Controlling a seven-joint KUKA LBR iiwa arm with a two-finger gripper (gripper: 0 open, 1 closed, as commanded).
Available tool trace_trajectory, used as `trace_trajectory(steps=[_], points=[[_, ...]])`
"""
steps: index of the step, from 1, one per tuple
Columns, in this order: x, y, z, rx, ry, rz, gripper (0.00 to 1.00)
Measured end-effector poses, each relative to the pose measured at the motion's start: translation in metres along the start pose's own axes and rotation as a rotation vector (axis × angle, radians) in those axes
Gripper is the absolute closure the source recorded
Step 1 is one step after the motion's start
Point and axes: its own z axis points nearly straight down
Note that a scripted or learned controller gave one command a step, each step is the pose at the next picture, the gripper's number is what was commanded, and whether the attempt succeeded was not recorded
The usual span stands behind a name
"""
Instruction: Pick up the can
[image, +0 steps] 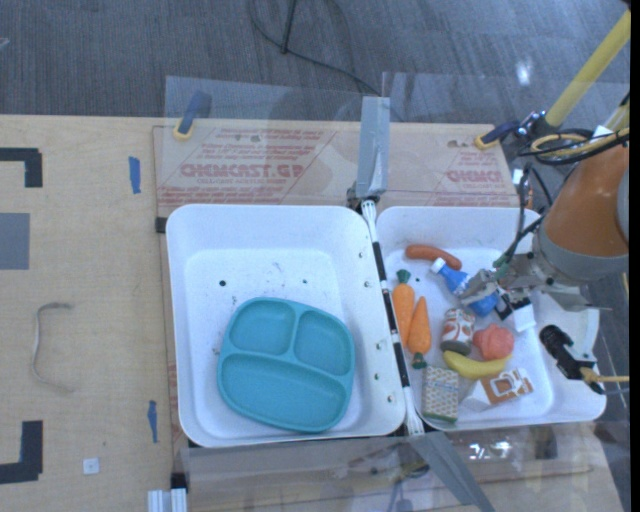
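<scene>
Camera view shows the can (457, 328) lying in the right bin (430, 228), a small red-and-white tin a little below the bin's middle, and it seems to be tipped on its side with its long axis running roughly from 11 to 5 o'clock, though the slant of the view makes that hard to settle. At its 9 o'clock, just beside it, lie two carrots (410, 318) set lengthwise along the bin's left wall. At its 5 o'clock a banana (475, 364) curves close under it, apparently touching, and at 3 o'clock sits a red tomato-like fruit (493, 342). A patterned packet (440, 392) lies at 6 o'clock near the bin's front edge, and a sausage (434, 254) lies at 12 o'clock, well apart. The end effector (492, 293) hangs at the can's 1 o'clock, near it but not over it, above a small blue object (476, 304); I cannot tell from this view how its jaws are set or whether anything lies between them. The coming move likely turns on shifting toward 7 o'clock and squaring the jaws across the can's short width. The left bin (200, 240) holds a teal divided tray (287, 364), and both bins rest on the tabletop (90, 250).
</scene>
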Motion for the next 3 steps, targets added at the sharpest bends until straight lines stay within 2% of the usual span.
trace_trajectory(steps=[1, 2, 3], points=[[-0.004, 0.005, -0.002, 0.024, 0.009, -0.082, 0.0], [-0.045, 0.081, 0.007, 0.02, -0.001, -0.089, 0.0], [-0.031, 0.069, 0.005, 0.017, 0.004, -0.063, 0.0]])
